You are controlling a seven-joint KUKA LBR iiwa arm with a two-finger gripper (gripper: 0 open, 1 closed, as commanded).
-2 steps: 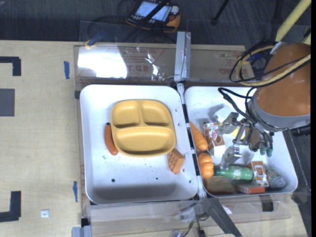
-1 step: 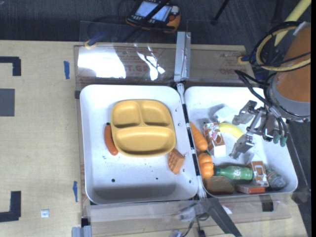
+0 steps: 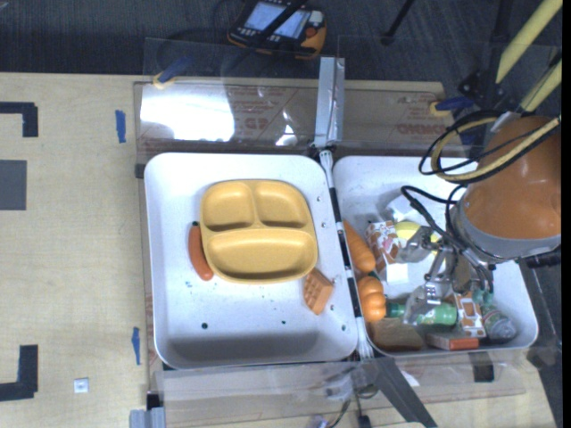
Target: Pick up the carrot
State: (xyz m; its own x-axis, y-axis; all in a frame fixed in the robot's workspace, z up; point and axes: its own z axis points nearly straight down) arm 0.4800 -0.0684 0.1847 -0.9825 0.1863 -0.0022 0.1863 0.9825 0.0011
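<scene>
The carrot (image 3: 359, 249) is a short orange piece lying against the left wall of the right bin (image 3: 526, 324), pointing toward the back. My gripper (image 3: 435, 282) hangs low over the middle of that bin, to the right of the carrot and apart from it, above a clutter of small packets. The arm's orange band (image 3: 517, 190) looms over the bin's right side and hides what lies under it.
In the right bin, an orange round fruit (image 3: 372, 301) sits just in front of the carrot, with a green bottle (image 3: 437, 313) and packets nearby. The left bin (image 3: 169, 239) holds a yellow divided plate (image 3: 259, 230), a red sausage (image 3: 200, 253) and a waffle piece (image 3: 317, 291).
</scene>
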